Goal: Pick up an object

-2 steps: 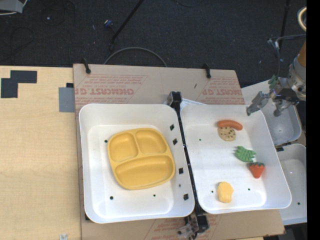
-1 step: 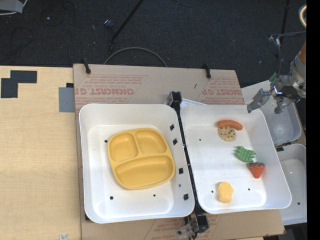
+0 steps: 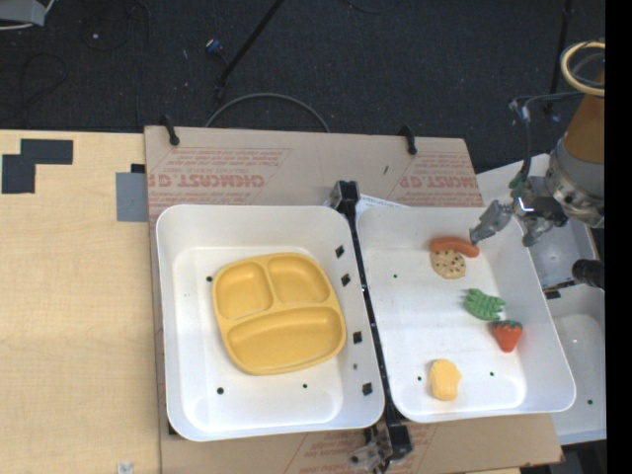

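The yellow piece (image 3: pixel 444 378) lies nearest the camera in the right bin (image 3: pixel 553 393), upright along its long axis. Beyond it sit the strawberry (image 3: pixel 508 335), then the green leafy toy (image 3: pixel 483 305), then the cookie (image 3: pixel 448 263) touching the orange sausage (image 3: pixel 453 247) (long axis crosswise). Past the sausage, right, the gripper (image 3: pixel 513 222) hangs spread open, holding nothing. The yellow tray (image 3: pixel 279 313) fills the left bin (image 3: pixel 188 255).
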Tool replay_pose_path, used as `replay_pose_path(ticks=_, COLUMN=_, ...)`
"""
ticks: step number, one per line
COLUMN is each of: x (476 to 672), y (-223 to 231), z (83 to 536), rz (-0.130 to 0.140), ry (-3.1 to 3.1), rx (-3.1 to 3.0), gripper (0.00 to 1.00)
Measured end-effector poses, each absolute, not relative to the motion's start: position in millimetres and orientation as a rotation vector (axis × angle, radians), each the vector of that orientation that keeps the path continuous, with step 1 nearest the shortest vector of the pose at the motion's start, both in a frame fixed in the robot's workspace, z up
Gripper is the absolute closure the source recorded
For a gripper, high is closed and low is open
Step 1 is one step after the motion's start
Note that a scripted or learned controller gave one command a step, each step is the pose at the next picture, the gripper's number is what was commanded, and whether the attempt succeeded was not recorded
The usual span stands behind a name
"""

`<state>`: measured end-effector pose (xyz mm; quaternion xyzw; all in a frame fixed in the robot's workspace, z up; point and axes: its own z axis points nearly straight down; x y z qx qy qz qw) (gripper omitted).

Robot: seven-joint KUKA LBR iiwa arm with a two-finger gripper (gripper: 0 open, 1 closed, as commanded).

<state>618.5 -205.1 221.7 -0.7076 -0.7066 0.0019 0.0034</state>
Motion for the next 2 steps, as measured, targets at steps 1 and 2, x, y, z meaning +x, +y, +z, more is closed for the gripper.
replay_pose_path(ticks=1, x=617.2, y=-197, z=160, rz=0.006, ry=-2.217, rx=-2.215, gripper=0.00)
replay_pose_path(ticks=2, x=610.1, y=-195, z=97, rz=0.007, ry=-2.216, rx=-2.216, gripper=0.00)
